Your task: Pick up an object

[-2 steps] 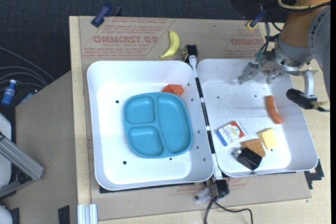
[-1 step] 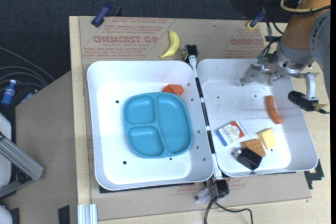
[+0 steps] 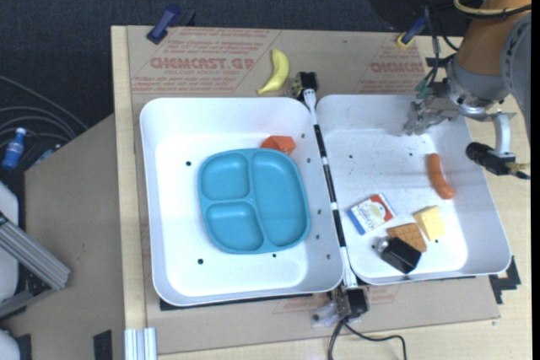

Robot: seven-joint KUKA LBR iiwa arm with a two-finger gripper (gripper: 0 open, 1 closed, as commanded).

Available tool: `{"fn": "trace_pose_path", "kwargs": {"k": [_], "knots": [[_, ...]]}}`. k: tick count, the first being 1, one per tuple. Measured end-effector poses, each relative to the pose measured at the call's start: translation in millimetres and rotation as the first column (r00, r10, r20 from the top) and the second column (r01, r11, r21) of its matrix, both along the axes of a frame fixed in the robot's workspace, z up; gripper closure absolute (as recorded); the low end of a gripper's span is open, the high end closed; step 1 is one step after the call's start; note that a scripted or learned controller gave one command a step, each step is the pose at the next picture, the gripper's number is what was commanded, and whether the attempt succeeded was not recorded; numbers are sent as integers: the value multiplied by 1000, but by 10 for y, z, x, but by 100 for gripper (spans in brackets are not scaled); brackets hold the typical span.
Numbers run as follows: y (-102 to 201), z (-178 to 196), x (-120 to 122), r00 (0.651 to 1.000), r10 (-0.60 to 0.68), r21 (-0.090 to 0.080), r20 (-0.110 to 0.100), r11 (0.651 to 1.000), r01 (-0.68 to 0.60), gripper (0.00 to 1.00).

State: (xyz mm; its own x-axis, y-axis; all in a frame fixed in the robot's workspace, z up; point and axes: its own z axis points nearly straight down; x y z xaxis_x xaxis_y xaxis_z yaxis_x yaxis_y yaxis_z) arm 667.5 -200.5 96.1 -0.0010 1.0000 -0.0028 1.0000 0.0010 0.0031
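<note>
White plastic all round: left bin [image 3: 169, 181] well off to the left of the gripper [image 3: 419, 117], right bin [image 3: 380, 156] directly under it, both on a brown bench [image 3: 211, 55]. Grey arm [image 3: 494, 38] with the orange band coming in from the right, tip low over the far end of the right bin, above bare floor. Open or shut? Can't tell from this angle tbh, and nothing visibly gripped.

Blue divided plate [image 3: 253, 202] way left of the gripper, in the left bin, with a small orange chunk [image 3: 280, 144] at its far edge. Yellow banana [image 3: 274, 72] left and further back, outside the bins.

Pickable stuff, all on the near side of the gripper in the right bin and apart from it: orange sausage [image 3: 440, 176] closest, then a red-and-blue packet [image 3: 371, 213], black block [image 3: 398, 255], brown cracker [image 3: 407, 233], yellow cube [image 3: 430, 223].
</note>
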Motion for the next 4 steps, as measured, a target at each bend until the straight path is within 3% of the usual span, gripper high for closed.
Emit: {"fn": "trace_pose_path", "kwargs": {"k": [1,2,4], "knots": [[1,-3,-1,1000,0,0,-1,1000,0,0],[-70,-97,1,1000,1,9,-5,1000,-1,0],[-6,-110,-9,1000,0,3,-4,1000,0,0]]}}
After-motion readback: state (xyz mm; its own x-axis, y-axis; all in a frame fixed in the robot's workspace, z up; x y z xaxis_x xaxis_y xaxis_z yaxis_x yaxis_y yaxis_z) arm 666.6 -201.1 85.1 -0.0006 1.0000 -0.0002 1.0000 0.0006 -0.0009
